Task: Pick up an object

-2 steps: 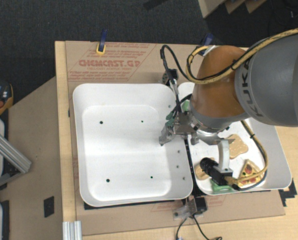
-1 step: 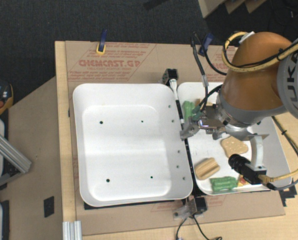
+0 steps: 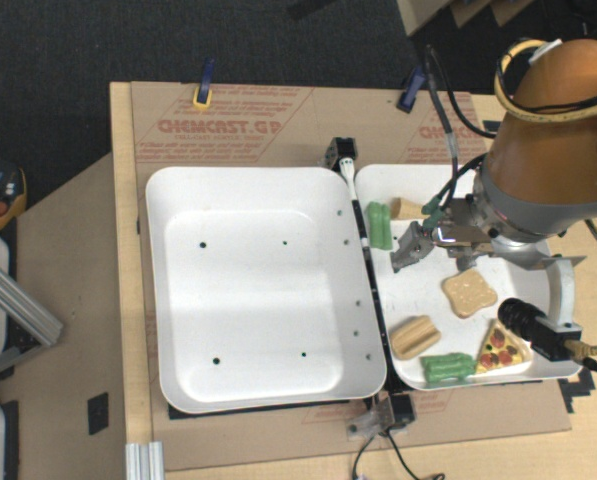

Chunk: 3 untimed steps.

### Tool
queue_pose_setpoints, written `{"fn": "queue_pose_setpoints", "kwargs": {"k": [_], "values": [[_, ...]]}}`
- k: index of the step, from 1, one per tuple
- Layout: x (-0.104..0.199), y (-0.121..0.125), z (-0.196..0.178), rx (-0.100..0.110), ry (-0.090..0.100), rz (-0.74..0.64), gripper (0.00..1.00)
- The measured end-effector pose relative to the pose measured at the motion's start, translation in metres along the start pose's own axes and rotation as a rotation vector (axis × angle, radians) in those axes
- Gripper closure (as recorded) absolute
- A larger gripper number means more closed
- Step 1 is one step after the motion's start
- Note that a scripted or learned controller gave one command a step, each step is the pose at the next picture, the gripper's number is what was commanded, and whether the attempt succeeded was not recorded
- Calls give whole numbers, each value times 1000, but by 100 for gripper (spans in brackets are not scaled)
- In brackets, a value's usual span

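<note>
The right bin (image 3: 408,373) holds several toy foods. A green stick (image 3: 378,226) lies by its left wall, with a small tan block (image 3: 409,208) just behind it. A toast slice (image 3: 468,293) sits mid-bin, and a tan bread roll (image 3: 414,335), a green ridged piece (image 3: 448,368) and a pizza slice (image 3: 504,348) lie along the front. My gripper (image 3: 412,246) hangs over the bin's left half, right of the green stick and up-left of the toast. Nothing shows in its grasp.
The left bin (image 3: 178,193) sits beside the right one, its wall meeting it at a dark seam. A black cylindrical part (image 3: 531,328) lies over the right bin's front right corner. The arm's orange and grey body (image 3: 553,138) covers the bin's back right.
</note>
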<state>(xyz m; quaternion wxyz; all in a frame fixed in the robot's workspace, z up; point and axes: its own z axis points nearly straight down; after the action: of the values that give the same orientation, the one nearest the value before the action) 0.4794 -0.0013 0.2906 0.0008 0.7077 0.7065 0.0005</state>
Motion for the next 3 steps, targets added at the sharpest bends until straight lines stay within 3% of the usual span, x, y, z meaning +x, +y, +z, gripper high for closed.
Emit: {"fn": "queue_pose_setpoints", "kwargs": {"k": [1, 2, 3], "values": [[-45, 0, -7, 0, 0, -1, 0], [0, 1, -148, -4, -1, -5, 0], [-53, 0, -88, 3, 1, -1, 0]]}}
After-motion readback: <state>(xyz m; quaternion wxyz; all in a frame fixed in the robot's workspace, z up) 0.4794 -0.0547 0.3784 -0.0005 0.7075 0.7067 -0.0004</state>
